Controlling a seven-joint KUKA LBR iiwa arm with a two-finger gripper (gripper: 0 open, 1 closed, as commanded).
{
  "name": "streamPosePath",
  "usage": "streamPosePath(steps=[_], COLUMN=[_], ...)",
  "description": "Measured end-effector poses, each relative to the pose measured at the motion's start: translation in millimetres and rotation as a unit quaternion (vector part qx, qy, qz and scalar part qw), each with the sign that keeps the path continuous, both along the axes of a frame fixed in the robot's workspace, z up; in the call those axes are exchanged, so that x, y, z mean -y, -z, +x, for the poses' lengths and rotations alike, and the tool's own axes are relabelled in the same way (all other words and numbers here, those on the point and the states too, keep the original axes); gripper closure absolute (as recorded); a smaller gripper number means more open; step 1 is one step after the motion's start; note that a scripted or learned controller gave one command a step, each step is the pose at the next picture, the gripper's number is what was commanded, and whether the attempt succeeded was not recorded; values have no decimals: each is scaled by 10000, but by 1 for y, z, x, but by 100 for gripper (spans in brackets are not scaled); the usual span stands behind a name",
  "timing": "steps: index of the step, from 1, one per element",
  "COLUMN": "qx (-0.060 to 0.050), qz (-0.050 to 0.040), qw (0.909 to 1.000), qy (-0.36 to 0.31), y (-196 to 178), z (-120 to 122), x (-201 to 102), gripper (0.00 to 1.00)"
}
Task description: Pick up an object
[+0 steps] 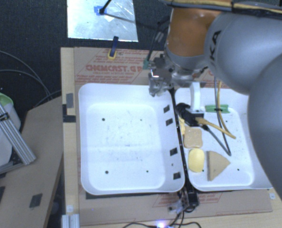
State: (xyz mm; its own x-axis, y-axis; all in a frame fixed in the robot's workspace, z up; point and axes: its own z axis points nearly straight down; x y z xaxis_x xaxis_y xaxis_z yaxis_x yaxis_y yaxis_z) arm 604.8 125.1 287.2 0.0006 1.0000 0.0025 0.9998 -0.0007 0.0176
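Jaws at 12 o'clock end of the bin divider [179, 144] (we cannot tell apart or together) | yellow oval [195, 159] at 6 o'clock of tan square [193, 137]

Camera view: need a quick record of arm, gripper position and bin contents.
arm: grey with an orange band, reaching in from the right
gripper: over the far end of the divide between the bins
grasp: none visible
left bin: white floor with faint dark marks
right bin: tan square slab, yellow oval, tan wedge, green piece
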Motion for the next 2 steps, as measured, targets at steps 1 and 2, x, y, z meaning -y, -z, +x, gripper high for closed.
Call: streamPosePath(steps=[1, 2], qx=[-86, 4], qz=[-12, 0], qw=[10000, 10000], qy=[9, -11], y=[-10, -140], z=[-68, -87], x=[42, 68], gripper=[100, 100])
